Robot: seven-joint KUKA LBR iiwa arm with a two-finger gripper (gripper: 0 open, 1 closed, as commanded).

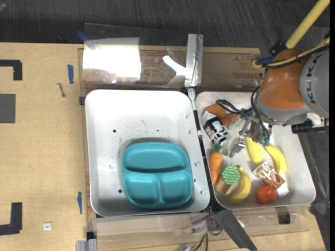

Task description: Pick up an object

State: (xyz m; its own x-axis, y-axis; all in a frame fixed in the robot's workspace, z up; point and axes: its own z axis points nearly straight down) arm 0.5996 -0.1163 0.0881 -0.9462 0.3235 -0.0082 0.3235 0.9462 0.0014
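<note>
Gripper low in the right bin, nothing lifted yet.

The gripper (250, 136) hangs among the toy food in the right bin (306, 190); whether it is spread or pinched I cannot tell, since the metal parts blur against the clutter. No object looks raised, so the pick seems still to do. The corn cob (254, 149) lies just beside and below the gripper, probably the nearest target, with the banana (277, 158) to the corn's right, the carrot (215, 164) to its left and the tomato (266, 194) below. The teal tray (156, 174) sits in the left bin (104, 114), well apart.
</note>
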